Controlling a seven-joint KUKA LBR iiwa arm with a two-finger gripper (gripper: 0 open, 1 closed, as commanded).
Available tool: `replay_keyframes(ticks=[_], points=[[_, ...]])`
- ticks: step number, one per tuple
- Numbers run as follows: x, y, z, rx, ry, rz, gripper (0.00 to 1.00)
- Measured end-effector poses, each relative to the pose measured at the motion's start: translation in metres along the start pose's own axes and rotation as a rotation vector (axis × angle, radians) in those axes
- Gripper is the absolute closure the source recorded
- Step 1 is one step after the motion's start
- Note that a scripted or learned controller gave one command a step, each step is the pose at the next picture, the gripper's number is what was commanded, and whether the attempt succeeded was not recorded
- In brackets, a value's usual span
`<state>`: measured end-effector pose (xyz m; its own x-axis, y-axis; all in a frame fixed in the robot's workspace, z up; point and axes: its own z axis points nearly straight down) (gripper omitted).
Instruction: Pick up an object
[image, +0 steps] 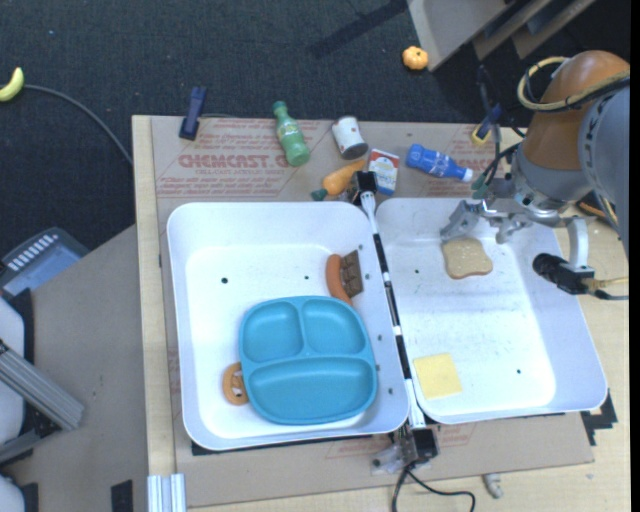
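Observation:
In the right bin (560, 330), a tan slice of toast (467, 260) lies near the far edge. A yellow cheese square (437, 375) rests near the same bin's front left corner. My gripper (478, 226) hangs just behind and above the toast. It is open, its fingers spread to either side with nothing between them. The left bin (200, 300) holds a blue divided plate (305, 358). A brown and orange sausage-like piece (343, 274) lies by its right wall, and a small pretzel (234, 385) peeks out from under the plate's left edge.
Behind the bins lie a green bottle (291, 135), a small can (348, 137), a carton (382, 170), an orange carrot (340, 180), a blue bottle (438, 162) and a blue clip (192, 112). The arm's grey body (580, 150) fills the far right.

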<state>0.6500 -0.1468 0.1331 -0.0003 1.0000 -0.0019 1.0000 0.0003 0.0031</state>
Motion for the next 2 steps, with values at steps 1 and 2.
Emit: replay_keyframes(ticks=[1, 2], points=[[0.008, -0.007, 0.046, -0.001, 0.000, -0.001, 0.00], [0.007, -0.005, 0.034, -0.008, -0.003, -0.001, 1.00]])
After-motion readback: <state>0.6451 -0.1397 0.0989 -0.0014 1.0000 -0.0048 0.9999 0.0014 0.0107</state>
